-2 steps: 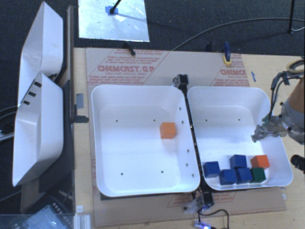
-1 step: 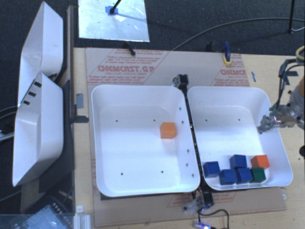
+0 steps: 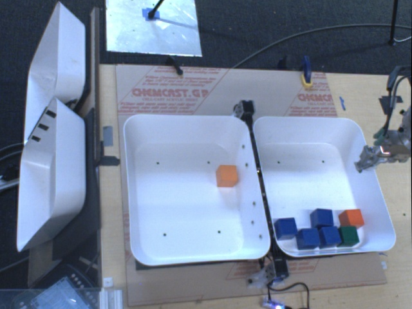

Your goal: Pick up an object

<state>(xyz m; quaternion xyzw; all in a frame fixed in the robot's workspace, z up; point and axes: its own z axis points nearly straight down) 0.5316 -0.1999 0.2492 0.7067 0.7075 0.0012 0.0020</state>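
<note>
An orange cube (image 3: 226, 176) lies alone in the left bin (image 3: 148, 172), near its right wall. In the right bin (image 3: 309, 147) several blocks cluster along the front edge: blue cubes (image 3: 313, 229), an orange cube (image 3: 351, 218) and a green cube (image 3: 349, 236). My gripper (image 3: 368, 160) hangs at the right bin's right rim, above and to the right of the cluster, touching none of the blocks. Nothing shows between its tips.
Two spare white bins (image 3: 55, 134) lean at the far left. A metal sheet (image 3: 152, 17) lies beyond the bench. A blue-and-yellow clamp (image 3: 308, 73) sits on the back edge, and cables run behind the board.
</note>
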